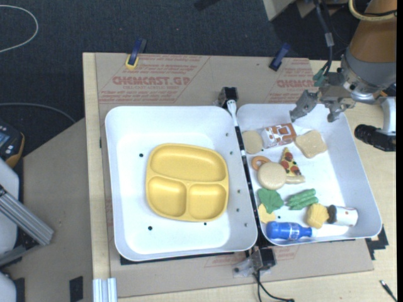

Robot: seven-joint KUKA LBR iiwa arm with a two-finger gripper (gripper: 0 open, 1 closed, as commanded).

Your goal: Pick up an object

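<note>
Blue bottle [288, 231] at right bin's [362, 168] front, yellow tray [186, 181] left, hand [320, 109] spread wide, holding nothing.

A jumble of toy foods lies in the right bin [362, 168]: a pizza slice [290, 165], a round cookie [272, 175], a bread slice [311, 144], green beans [301, 199], and a blue bottle [288, 231] lying flat near the front wall.

Divided tray [186, 182] in left bin [126, 131], toy foods [283, 181] in right bin [352, 162]
</note>
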